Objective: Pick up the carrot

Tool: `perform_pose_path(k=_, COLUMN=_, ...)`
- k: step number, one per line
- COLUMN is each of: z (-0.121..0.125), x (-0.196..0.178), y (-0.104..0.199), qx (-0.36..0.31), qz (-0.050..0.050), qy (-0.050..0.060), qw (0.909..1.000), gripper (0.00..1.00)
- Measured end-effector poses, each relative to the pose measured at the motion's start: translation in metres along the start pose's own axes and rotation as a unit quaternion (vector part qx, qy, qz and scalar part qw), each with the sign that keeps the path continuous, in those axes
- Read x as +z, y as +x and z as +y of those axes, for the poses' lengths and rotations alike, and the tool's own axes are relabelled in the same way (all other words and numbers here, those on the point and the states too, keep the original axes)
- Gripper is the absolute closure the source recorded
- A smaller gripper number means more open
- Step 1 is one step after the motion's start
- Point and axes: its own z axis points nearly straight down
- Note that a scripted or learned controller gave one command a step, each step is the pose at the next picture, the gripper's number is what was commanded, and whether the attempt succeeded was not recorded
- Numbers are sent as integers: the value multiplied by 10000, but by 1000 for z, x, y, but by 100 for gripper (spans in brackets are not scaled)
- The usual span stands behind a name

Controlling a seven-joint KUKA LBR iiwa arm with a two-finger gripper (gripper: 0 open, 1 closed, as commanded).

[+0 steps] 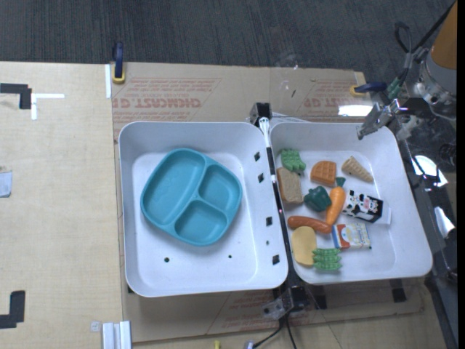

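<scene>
orange carrot lying among toy foods in the right bin, left bin holding a blue divided plate, gripper above right bin's far right corner, opening cannot be told

The orange carrot lies slantwise amid toy food in the right bin.
</scene>
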Motion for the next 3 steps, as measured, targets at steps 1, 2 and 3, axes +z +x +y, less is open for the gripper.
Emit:
perform_pose_path(k=1, z=-9, x=157, y=31, qx=245, qz=6, qy=7, qw=9997, gripper=0)
perform_pose_path(k=2, z=-24, x=180, y=5, qx=694, qz=11, qy=2, qw=9976, gripper=0)
perform_pose_path(k=3, z=-24, x=170, y=4, qx=707, qz=7, qy=-4, qw=9975, gripper=100)
